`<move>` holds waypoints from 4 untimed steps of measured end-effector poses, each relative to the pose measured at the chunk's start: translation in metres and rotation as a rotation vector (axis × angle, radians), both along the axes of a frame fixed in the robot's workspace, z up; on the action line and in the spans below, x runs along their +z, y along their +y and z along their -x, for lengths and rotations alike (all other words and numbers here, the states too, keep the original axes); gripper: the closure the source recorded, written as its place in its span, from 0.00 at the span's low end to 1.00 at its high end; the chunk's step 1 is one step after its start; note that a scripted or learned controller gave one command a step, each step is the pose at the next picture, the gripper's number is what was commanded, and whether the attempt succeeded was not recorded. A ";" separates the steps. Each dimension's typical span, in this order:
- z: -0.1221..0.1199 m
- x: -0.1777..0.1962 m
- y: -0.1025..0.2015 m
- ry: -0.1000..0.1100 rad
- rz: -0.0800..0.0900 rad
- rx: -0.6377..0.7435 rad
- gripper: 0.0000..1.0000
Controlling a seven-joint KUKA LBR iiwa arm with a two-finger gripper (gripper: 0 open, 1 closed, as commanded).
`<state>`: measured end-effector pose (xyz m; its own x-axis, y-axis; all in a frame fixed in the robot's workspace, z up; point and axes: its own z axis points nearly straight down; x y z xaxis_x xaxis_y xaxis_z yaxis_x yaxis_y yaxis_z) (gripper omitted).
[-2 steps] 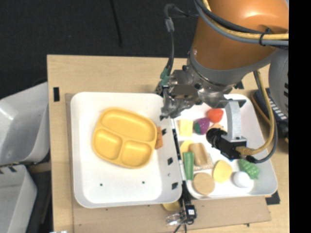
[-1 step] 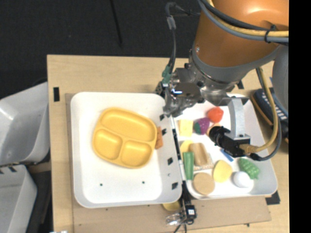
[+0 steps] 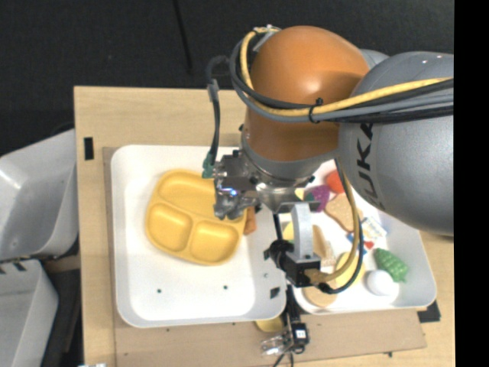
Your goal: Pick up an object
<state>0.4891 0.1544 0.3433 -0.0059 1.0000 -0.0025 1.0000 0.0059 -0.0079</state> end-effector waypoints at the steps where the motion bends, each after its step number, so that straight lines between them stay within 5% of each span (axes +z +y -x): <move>1: -0.002 0.057 -0.098 -0.015 -0.001 -0.013 1.00; 2: -0.001 0.085 -0.037 -0.012 -0.004 0.002 1.00; 3: 0.000 -0.017 -0.004 0.001 0.000 0.000 1.00; 4: -0.001 0.120 0.060 -0.022 -0.010 0.005 1.00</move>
